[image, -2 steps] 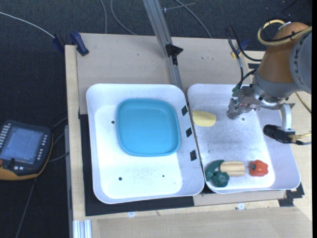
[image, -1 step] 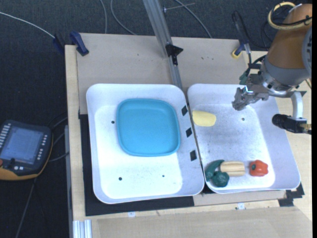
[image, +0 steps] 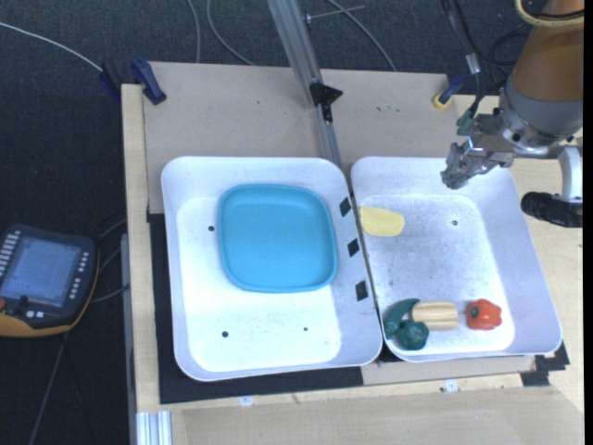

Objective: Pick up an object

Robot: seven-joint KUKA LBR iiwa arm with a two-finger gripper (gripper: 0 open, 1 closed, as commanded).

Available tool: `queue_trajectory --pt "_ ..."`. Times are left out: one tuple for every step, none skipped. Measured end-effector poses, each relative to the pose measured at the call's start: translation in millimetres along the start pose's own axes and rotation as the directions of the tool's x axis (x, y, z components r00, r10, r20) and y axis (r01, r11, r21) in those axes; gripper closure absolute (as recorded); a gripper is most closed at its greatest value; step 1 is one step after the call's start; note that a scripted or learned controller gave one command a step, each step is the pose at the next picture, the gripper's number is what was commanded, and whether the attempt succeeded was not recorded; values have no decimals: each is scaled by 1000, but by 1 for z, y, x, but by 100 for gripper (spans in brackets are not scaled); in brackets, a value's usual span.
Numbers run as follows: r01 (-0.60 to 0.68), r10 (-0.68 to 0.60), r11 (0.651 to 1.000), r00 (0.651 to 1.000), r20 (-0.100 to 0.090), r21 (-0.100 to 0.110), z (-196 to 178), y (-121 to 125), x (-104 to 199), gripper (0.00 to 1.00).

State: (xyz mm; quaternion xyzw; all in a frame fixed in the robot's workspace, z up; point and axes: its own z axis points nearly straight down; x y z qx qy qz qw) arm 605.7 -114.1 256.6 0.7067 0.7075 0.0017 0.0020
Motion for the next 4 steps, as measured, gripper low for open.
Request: queue_trajectory --pt "2 -2 1000 1000 -1 4 -3 15 44 100" --pt "2 -2 1000 1000 -1 5 8 23 86 100" --pt "2 -2 1000 1000 -1 6 19 27 134 100" --pt "2 -2 1000 1000 -2 5 12 36 185 100"
